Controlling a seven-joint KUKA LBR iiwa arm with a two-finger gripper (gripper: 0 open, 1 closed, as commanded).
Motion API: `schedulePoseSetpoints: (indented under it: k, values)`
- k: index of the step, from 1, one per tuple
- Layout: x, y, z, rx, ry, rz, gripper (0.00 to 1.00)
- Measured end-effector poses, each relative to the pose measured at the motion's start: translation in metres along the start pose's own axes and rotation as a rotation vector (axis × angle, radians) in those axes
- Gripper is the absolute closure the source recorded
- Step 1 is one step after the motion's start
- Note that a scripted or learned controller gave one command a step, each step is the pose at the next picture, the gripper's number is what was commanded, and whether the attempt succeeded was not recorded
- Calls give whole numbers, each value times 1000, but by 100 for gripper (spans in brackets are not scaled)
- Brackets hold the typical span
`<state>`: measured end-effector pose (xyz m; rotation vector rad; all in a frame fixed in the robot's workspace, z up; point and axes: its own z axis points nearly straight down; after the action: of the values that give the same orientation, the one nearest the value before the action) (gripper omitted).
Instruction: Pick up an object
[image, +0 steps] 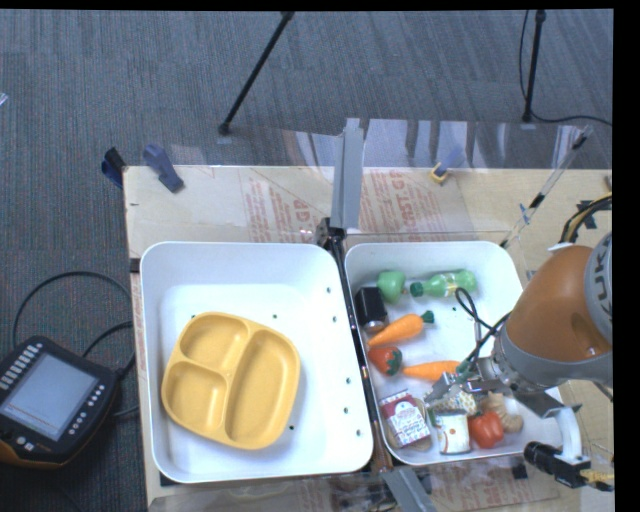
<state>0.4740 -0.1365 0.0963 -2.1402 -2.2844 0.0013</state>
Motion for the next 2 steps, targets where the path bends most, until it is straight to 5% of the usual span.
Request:
schedulePoseSetpoints:
  k: [1, 2]
  values:
    - [-22, 0, -40, -5, -6, 23, 100]
    - [23, 83, -103, -8, -5, 25, 100]
